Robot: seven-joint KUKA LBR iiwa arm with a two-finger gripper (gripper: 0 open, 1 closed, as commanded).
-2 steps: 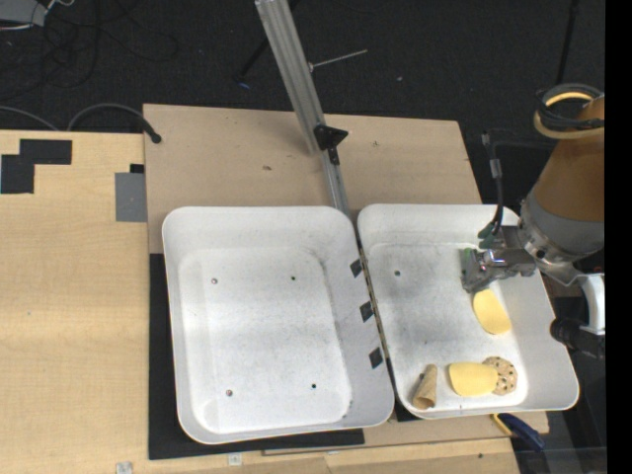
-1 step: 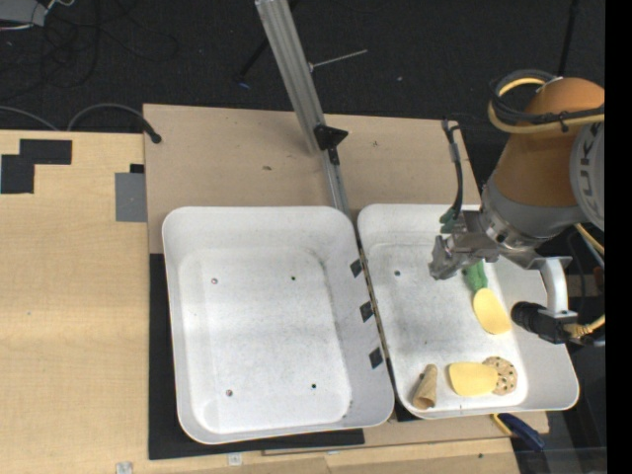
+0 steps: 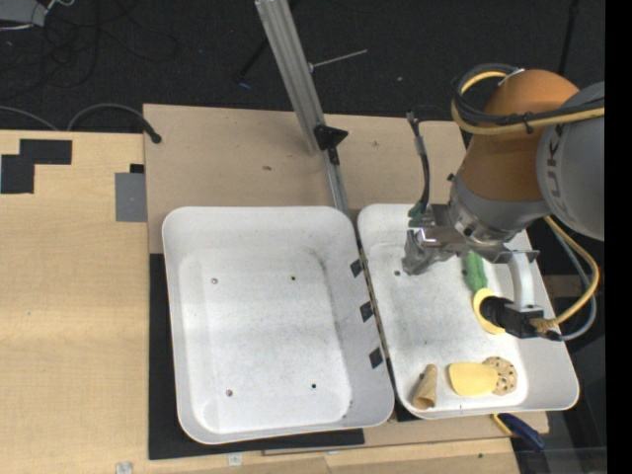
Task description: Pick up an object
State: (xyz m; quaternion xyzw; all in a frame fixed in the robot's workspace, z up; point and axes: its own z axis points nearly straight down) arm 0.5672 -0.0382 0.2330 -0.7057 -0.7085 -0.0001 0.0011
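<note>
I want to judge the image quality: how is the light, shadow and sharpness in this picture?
Camera view: the left bin is brightly lit, nearly washed out; the arm throws a soft shadow on the right bin; the background beyond the bench is dark; the small items look slightly soft.

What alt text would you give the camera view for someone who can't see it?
A grey and orange robot arm lowers its gripper into the right white bin, which holds a cone, a yellow piece and a cookie near its front. A left white bin sits alongside.
</note>
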